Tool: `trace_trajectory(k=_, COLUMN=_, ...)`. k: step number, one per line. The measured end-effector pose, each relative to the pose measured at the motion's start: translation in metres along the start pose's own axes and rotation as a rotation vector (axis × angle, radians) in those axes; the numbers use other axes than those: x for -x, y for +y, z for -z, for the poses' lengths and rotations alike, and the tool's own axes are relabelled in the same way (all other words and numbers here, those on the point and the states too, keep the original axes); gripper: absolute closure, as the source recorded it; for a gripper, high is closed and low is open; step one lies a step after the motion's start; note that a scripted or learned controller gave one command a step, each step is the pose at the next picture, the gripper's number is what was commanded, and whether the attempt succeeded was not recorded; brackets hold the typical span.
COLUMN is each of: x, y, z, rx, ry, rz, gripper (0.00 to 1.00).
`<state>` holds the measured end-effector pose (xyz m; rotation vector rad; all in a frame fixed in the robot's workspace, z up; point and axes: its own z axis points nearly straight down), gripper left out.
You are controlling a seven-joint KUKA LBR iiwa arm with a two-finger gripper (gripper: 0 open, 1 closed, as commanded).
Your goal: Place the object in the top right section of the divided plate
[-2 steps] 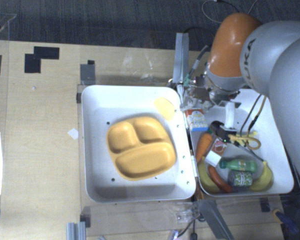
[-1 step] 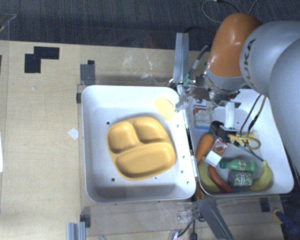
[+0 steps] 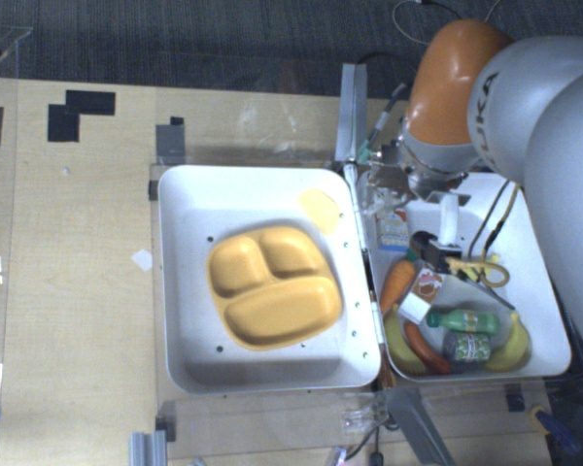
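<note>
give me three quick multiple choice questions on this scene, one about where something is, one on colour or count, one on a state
1. Where does the divided plate lie?
A. in the left bin
B. in the right bin
C. on the bare bench

2. How many sections does the plate have?
A. two
B. three
C. five

3. In what state are the plate's sections?
A. each holds fruit
B. one holds a bottle
C. all bare

Answers:
1. A, the yellow plate rests on the left bin's floor.
2. B, two small sections sit above one long one.
3. C, the carrot, green bottle and banana all lie in the right bin, under the arm.
</note>
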<state>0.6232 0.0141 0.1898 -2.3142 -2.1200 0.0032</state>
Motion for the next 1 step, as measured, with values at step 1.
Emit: trace_trajectory(k=1, x=0.0772, y=-0.0178, z=-0.0079, rx=0.002, ry=0.0, rz=0.277, gripper=1.0)
